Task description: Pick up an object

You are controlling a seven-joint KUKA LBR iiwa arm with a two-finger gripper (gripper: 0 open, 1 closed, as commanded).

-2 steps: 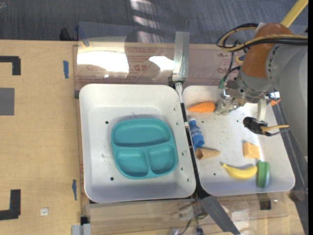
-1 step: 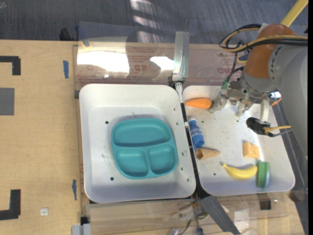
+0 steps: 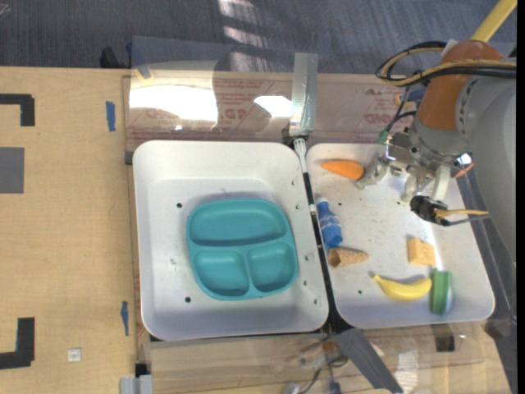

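The grey two-finger gripper (image 3: 408,173) hovers beside the orange plastic carrot (image 3: 343,169); its grip state cannot be told.

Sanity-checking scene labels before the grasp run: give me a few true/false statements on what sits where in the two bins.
1. The teal tray lies in the left bin. True.
2. The carrot is in the left bin. False: it lies in the right bin, near its far edge.
3. The banana touches the green cylinder. True.
4. The tool grips the blue bottle. False: the bottle lies by the divider, apart from it.
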